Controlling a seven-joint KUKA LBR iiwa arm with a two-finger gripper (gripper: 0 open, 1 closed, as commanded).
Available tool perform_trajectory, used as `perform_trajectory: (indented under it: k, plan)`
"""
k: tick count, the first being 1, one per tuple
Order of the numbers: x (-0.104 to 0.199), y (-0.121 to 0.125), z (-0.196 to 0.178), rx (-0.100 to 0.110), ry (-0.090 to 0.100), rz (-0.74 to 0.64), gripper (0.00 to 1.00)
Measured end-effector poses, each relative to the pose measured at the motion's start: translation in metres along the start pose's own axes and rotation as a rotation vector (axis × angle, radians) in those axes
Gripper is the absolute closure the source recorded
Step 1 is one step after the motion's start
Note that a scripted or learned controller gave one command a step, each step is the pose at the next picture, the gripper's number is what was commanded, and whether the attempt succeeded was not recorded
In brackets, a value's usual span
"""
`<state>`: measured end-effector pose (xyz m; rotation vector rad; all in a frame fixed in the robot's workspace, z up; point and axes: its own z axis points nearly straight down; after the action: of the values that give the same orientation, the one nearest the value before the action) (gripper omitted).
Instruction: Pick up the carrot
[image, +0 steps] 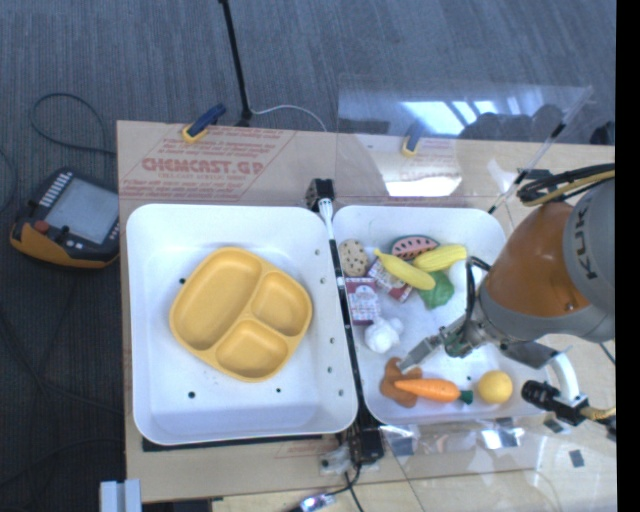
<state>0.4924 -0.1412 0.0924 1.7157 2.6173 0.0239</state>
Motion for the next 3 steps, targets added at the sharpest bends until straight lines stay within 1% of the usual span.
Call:
perform_trajectory:
  k: [1,2,3]
  plan:
    - [-0.012,-0.006,0.000,0.003,-0.002,-0.239,0.00]
    - [-0.041,-0.019,-0.155,0.012,-0.009,-0.357,0.00]
    - [-0.055,-0.027,0.001,0.011,0.001,-0.741,0.00]
